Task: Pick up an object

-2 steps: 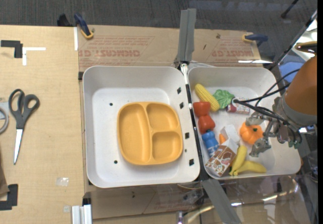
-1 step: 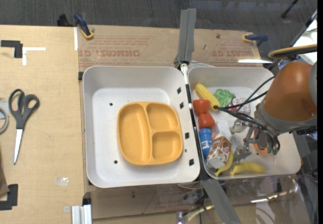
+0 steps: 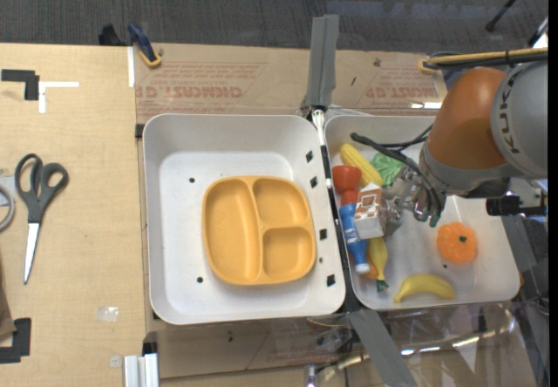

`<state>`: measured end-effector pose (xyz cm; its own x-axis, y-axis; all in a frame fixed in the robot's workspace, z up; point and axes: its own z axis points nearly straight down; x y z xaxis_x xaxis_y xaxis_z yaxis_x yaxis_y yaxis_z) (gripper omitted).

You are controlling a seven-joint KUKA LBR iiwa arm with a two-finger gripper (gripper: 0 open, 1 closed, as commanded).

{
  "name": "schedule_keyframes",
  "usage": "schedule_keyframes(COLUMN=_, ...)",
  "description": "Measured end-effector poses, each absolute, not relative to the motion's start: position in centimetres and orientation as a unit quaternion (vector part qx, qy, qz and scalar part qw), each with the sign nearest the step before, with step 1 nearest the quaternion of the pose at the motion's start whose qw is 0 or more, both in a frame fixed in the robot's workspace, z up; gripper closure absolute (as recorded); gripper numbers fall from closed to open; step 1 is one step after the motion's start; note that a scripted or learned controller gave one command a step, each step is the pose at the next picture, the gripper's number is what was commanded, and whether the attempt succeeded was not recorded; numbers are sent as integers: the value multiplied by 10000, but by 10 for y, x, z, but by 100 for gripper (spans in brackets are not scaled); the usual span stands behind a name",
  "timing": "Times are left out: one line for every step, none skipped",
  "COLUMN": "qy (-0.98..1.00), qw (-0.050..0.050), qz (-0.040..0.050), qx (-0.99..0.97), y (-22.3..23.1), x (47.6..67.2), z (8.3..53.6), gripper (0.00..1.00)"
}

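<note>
The right bin (image 3: 501,285) holds several toy items. A yellow corn cob (image 3: 359,164) and a green leafy piece (image 3: 390,169) lie at the back. A red piece (image 3: 346,177), a small brown-and-white carton (image 3: 369,209) and a blue bottle (image 3: 354,237) crowd the left wall. At the front lies a yellow banana (image 3: 425,288), and an orange pumpkin (image 3: 457,244) sits to the right. My gripper (image 3: 420,200) hangs low over the middle of this bin, between the carton and the pumpkin. I see nothing clearly held in it.
The left bin (image 3: 170,202) holds a yellow divided plate (image 3: 259,229). Scissors (image 3: 35,202) lie on the bench at the far left. The grey arm with its orange band (image 3: 475,128) covers the right bin's back right corner.
</note>
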<state>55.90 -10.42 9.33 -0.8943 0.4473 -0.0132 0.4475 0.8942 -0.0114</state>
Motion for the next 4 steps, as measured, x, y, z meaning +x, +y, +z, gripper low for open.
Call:
schedule_keyframes(qy=9700, qw=31, qz=-4, qx=2430, y=-131, x=635, z=94, gripper=0)
schedule_keyframes(qy=9543, qw=-15, qz=-82, qx=2989, y=-105, x=638, z=93, gripper=0)
schedule_keyframes(qy=9196, qw=16, qz=-44, qx=3928, y=-106, x=626, z=93, gripper=0)
schedule_keyframes(qy=8470, qw=9, qz=-26, qx=5315, y=-103, x=612, z=92, gripper=0)
